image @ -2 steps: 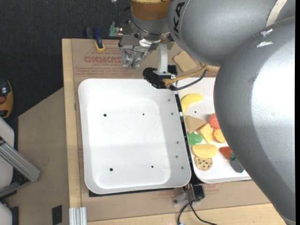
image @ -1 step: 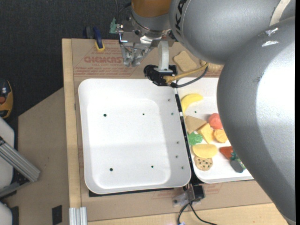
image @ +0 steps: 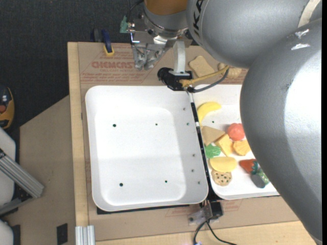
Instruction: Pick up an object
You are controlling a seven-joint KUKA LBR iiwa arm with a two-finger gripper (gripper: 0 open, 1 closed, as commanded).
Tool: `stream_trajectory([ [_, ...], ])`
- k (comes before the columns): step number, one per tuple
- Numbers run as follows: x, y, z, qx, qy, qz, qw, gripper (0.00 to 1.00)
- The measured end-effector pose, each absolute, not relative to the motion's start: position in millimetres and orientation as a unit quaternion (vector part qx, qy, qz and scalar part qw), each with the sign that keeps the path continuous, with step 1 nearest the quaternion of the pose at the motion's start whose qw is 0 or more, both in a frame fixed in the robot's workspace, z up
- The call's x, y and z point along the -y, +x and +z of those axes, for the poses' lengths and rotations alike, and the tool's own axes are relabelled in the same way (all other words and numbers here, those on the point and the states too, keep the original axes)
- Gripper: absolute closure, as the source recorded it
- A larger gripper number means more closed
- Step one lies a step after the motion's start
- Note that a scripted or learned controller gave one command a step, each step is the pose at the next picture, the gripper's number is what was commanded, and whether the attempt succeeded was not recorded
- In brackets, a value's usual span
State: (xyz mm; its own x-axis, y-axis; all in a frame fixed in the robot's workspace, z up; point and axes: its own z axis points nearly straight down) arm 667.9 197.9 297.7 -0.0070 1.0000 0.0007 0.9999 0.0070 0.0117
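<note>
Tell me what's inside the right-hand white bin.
Toy food in the right-hand white bin: yellow banana, red tomato, chocolate-chip cookie, yellow pieces. The grey arm covers its right part.

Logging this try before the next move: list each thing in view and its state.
gripper: above the far edge of the bench, beyond both bins
left bin: bare white floor
right bin: holds toy food, partly hidden by the arm
banana: lying near the divider
cookie: flat, at the near edge
tomato: resting among the pile
</note>
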Motion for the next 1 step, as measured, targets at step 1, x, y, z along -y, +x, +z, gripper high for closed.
stream_trajectory([
  [1, -198.4, 668.2, 308.1, -0.710, 0.704, 0.0054, 0.005, 1.00],
])
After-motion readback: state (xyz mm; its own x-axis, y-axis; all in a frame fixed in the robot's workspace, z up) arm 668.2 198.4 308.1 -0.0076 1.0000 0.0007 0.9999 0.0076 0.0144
